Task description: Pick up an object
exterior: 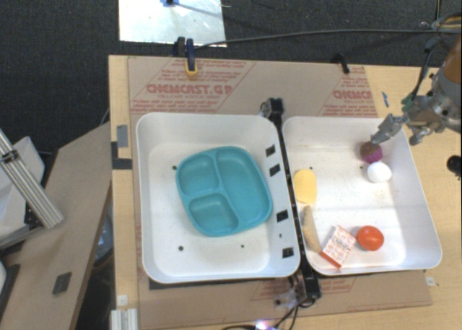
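Bench: pale wooden top under a sheet of brown protective paper printed with red lettering, dark carpet around it, two shallow white bins side by side on the paper.
Gripper: the gripper reaches in from the right edge over the far right part of the right bin; two grey fingers show spread apart with nothing between them, the nearer finger tip just above and touching, or almost touching, the purple object.
Arm: grey wrist with an orange patch above it at the right edge.
Purple object: small round purple piece on the right bin's floor, directly below the finger tip.
White ball: white round object just beside the purple one, on its near side.
Red ball: red-orange round object near the bin's front right corner.
Packet: red-and-white packet just left of the red ball.
Yellow piece: pale yellow block against the right bin's left wall, with a tan stick-like piece just in front of it.
Left bin: left bin holds a teal plate with three compartments, lying flat near its middle.
Divider: black clips along the seam between the bins.
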